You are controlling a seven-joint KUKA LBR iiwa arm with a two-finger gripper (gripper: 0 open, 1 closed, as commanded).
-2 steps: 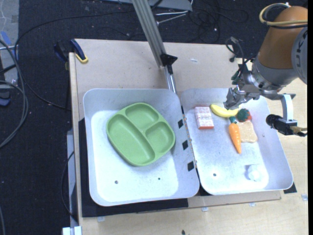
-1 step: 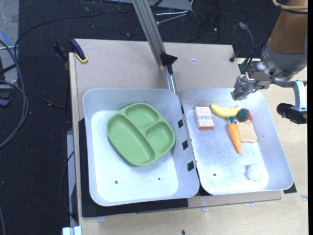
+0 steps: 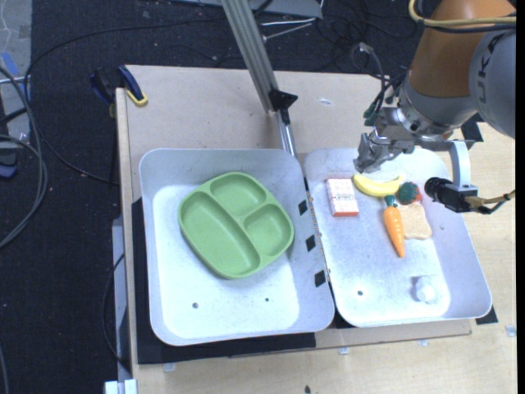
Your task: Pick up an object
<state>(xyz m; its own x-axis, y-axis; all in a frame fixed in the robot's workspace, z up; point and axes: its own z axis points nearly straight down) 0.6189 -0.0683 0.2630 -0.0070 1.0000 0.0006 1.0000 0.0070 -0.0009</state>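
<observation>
Dark speckled floor with trailing cables surrounds a pale wooden counter (image 3: 205, 109) carrying two shallow white bins side by side. Left bin (image 3: 164, 302): a green divided plate (image 3: 236, 224) lying flat. Right bin (image 3: 459, 290): a banana (image 3: 376, 185), a small red-and-white box (image 3: 342, 197), a carrot (image 3: 394, 230) beside a slice of toast (image 3: 417, 222), and a small pale object (image 3: 425, 289) near the front edge. The jaws (image 3: 371, 158) hang over the rear of the right bin, just above and nearly touching the banana; whether they are parted or closed cannot be told at this angle, and nothing is seen between them. The banana lies directly below the jaws, its long axis running left to right across the bin, so a short descent would probably meet it, with the box close on its left
</observation>
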